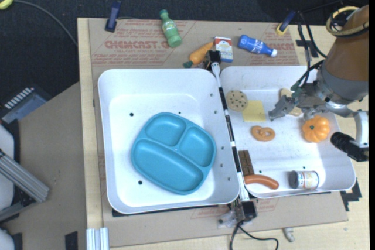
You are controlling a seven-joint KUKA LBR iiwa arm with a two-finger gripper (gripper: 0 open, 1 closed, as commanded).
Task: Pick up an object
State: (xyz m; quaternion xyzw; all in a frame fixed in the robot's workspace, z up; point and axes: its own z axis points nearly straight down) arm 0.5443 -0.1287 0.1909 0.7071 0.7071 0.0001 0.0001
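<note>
At the front of the right bin (pixel 334 181) I see a small jar (pixel 303 179) lying on its side. Near it, by the front left corner, lies a red hot dog (pixel 261 181).

The left bin (pixel 117 126) holds a blue tray (pixel 173 152) with three parts. It sits flat in the middle of the bin.

A bit farther back in the right bin I see a little pretzel (pixel 263 133). To its right sits an orange pumpkin (pixel 316 129), just under my arm. Behind the pretzel is a yellow cheese slice (pixel 254 110), and touching its back corner is a round cookie (pixel 237 100) with dark spots.

My gripper (pixel 282 108) hangs over the middle of the right bin, just right of the cheese. It points to the left. I cannot tell if it is wide or narrow, because it looks like one grey lump from here. I see nothing held in it.

Behind the bins, on the brown board (pixel 135 44), some things lie loose. There is a green bottle (pixel 170 28), a carrot (pixel 201 53), a small red and white box (pixel 223 48) and a blue bottle (pixel 256 45) on its side.
</note>
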